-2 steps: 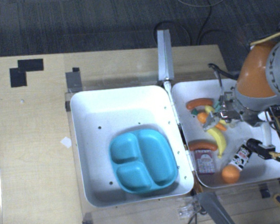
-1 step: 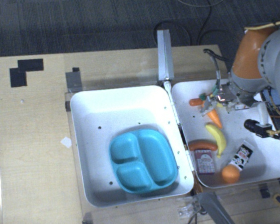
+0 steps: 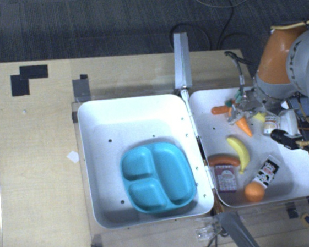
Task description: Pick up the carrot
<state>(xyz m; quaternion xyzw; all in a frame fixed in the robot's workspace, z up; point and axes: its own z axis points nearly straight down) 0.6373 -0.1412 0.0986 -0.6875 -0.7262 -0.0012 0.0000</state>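
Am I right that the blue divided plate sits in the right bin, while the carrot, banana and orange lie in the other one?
Not quite. The camera view shows the blue divided plate in the left bin; the carrot, banana and orange lie in the right bin.

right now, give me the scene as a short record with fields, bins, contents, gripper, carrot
left bin: holds a blue divided plate
right bin: holds the carrot, a banana, a sausage, a small red-brown packet, an orange, a black and white packet, another small orange piece
carrot: near the bin's upper part, lying at a slant, above the banana
gripper: low over the right bin, right by the carrot's upper end
grasp: cannot tell from this view
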